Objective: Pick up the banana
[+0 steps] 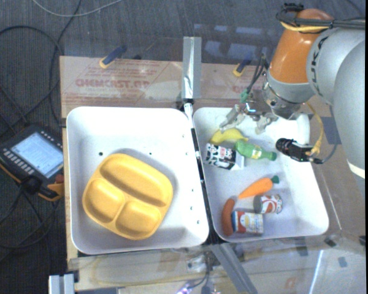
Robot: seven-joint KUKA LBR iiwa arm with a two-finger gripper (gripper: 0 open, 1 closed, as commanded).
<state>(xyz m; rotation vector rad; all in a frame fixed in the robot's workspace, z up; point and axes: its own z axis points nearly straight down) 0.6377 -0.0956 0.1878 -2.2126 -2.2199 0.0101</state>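
Camera view from above: on the table, the left bin holds a yellow divided tray, lying flat. In the right bin, the banana lies at the far left corner, touching a black-and-white milk carton and a green bottle. Nearer to us lie a carrot, a sausage and a can. The hand hangs just above the banana with its fingers spread apart, not holding anything. I judge it is positioned so for closing on the fruit.
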